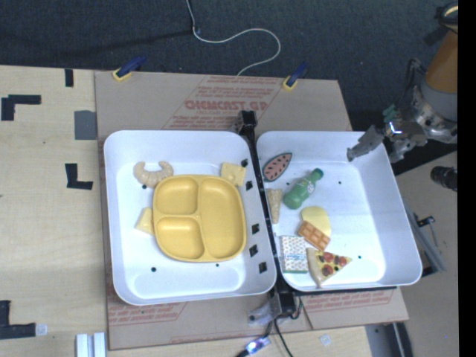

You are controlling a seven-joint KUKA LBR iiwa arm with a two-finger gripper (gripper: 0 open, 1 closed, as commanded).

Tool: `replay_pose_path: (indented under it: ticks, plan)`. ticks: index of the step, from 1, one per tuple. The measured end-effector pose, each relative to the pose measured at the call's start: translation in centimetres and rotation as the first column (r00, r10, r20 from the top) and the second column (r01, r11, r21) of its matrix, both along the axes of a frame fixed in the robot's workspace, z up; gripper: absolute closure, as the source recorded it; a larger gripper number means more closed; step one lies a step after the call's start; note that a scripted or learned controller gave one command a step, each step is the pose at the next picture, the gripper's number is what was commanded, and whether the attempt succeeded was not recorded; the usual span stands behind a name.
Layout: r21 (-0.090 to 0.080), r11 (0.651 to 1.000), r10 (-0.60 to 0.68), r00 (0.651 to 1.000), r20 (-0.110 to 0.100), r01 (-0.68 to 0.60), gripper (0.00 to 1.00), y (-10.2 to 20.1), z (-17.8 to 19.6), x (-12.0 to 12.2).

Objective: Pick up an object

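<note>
My gripper point(370, 149) hovers over the far right corner of the right bin point(372, 222), open with nothing between its fingers. Below and left of it lie toy foods: a green bottle point(303, 188), a watermelon slice point(277, 166), a pale wedge point(274, 203), a yellow round piece point(317, 217), a waffle point(314, 234), a cracker packet point(292, 253) and a pizza slice point(328, 264). The bottle is the closest, roughly a hand's width from the fingertips.
The left bin point(126, 266) holds a yellow divided plate point(199, 218), a tan croissant point(152, 172) and two cheese pieces point(233, 173) point(143, 220). A black divider point(256, 199) with clips joins the bins. Bare white floor lies at the right bin's right half.
</note>
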State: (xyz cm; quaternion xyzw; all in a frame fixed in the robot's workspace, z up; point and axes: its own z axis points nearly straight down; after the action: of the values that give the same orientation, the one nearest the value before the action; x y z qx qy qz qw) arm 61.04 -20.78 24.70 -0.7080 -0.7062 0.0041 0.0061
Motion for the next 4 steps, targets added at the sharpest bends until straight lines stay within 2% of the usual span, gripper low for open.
replay_pose_path:
  ticks: [1, 2, 4]
  plan:
    - [-0.003, 1.000, 0.004, 1.000, 0.013, -0.004, 0.00, 0.1, 0.9, 0.2]
    - [-0.002, 1.000, 0.004, 1.000, 0.007, -0.004, 0.00, 0.0, -5.6, -0.1]
    - [-0.004, 1.000, 0.006, 1.000, 0.012, -0.006, 0.00, 0.1, -16.5, 0.7]
